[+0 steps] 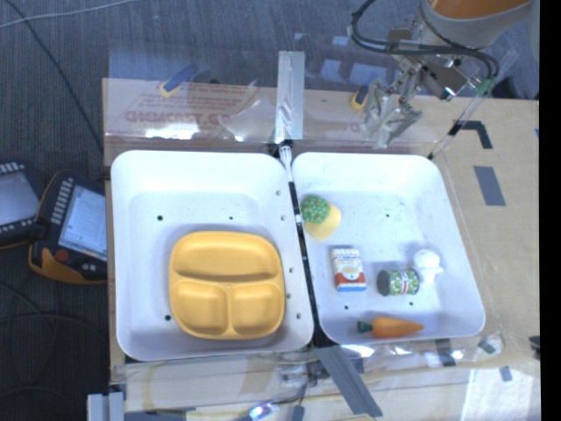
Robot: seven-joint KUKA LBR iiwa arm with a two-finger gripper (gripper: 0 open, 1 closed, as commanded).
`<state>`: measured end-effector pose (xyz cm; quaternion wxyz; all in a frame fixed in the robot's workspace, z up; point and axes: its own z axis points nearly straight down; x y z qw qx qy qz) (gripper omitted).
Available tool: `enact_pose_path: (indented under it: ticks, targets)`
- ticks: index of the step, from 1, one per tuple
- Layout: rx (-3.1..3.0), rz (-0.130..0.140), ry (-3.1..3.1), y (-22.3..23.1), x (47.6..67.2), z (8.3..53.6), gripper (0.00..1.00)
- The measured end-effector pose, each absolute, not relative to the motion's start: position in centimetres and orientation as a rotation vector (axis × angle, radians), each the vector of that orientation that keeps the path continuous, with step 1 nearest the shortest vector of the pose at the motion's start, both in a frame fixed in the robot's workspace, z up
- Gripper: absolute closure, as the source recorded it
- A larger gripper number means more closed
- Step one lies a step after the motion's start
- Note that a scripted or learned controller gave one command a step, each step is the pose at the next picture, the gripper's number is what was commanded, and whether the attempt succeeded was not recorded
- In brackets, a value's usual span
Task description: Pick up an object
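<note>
No pick is made yet: the end effector (pixel 390 117) hangs empty, fingers apart, beyond the right bin's (pixel 456 235) far edge, while the carrot (pixel 390 327) lies at its near edge.

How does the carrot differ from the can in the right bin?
The carrot is orange and tapered, with a green end; the can is dark, with a green label, and cylindrical. The carrot is longer and thinner; the can is short and stubby. The carrot lies by the bin's near wall; the can lies farther in, beside a white object. Both lie on their sides in the right bin.
</note>
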<state>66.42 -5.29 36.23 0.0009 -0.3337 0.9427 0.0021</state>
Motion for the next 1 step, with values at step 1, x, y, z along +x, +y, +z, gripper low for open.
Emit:
enact_pose_path:
  ticks: [1]
  targets:
    - [-1.421, 0.011, 2.806, -1.38, 66.77, 27.87, 1.00]
